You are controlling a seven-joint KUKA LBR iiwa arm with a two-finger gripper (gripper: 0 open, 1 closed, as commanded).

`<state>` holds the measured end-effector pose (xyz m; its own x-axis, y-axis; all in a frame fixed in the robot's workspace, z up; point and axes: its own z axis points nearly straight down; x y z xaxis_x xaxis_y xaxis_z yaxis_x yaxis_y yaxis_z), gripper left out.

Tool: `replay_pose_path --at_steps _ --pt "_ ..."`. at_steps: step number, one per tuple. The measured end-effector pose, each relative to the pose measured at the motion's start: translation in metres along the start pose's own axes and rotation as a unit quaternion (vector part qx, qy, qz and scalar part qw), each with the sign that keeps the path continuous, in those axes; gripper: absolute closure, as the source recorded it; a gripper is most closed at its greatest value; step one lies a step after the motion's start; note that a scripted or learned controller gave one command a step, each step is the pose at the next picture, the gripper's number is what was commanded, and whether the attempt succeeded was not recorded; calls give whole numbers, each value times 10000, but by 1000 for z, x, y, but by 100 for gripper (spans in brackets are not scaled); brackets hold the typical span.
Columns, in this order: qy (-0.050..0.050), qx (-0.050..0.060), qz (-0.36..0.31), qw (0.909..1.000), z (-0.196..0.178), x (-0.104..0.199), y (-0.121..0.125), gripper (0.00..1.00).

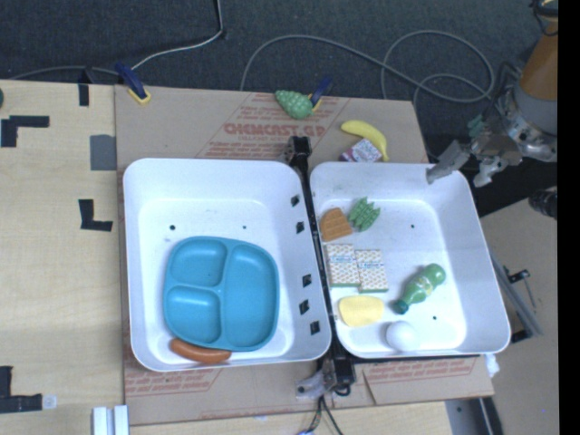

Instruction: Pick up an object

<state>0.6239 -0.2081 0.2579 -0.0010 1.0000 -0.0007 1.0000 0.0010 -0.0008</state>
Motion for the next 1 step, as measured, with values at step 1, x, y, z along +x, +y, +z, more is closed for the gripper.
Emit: replay_pose_path --at_steps 1 --pt "14 19 -9 10000 84 61 38 0"
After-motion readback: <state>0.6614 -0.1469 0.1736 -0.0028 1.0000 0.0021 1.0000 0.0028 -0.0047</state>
